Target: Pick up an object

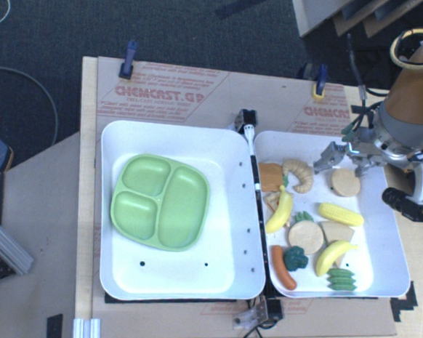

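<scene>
Floor: dark carpet surrounds the tabletop (203, 91), whose brown protective sheet carries red print and is held at the far edge by two clamps.
Arm: the grey arm (414, 93) with its orange band enters over the tabletop's far right corner.
Left bin: a shallow white bin (116, 266) covers the left half of the tabletop.
Right bin: a second white bin (388, 244) lies beside it, their inner rims touching.
Plate: a green divided plate (159, 202) lies in the left bin, toward its left wall.
Toy food: the objects are grouped in the right bin, from the inner rim to the middle.
Croissant: a tan croissant (299, 173) lies near the bin's far edge.
Bananas: one banana (280, 211) lies along the inner rim, another (332, 255) toward the near edge.
Corn: a yellow cob (341, 213) lies at the middle.
Carrot: an orange carrot (282, 269) lies at the near inner corner.
Broccoli: a dark green piece (295, 258) touches the carrot.
Tool: the tool (342, 156) hovers over the right bin's far edge, its fingers spread with nothing between them, just beside a round tan slice (346, 184).
</scene>
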Tool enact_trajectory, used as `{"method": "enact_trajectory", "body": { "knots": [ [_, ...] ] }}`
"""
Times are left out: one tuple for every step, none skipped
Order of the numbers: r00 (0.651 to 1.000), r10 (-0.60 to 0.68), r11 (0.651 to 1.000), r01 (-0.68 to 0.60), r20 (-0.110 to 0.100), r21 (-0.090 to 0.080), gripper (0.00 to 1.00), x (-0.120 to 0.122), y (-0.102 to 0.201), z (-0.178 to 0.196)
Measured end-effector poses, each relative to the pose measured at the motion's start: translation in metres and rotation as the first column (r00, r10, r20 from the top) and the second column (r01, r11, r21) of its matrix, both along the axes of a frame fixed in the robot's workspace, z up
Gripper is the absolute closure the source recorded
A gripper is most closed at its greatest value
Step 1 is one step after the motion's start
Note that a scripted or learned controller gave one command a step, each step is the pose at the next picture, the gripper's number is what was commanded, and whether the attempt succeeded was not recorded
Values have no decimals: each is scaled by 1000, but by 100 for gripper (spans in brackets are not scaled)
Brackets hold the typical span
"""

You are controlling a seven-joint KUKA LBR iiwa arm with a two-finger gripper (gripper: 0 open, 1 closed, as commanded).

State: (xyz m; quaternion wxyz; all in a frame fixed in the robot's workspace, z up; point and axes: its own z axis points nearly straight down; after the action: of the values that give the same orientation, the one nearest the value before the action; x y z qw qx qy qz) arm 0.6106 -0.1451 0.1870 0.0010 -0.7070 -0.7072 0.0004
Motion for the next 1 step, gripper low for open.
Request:
{"method": "enact_trajectory", "body": {
  "knots": [
    [1000,3,1000,-3,3,1,0,28,47,-106]
  ]
}}
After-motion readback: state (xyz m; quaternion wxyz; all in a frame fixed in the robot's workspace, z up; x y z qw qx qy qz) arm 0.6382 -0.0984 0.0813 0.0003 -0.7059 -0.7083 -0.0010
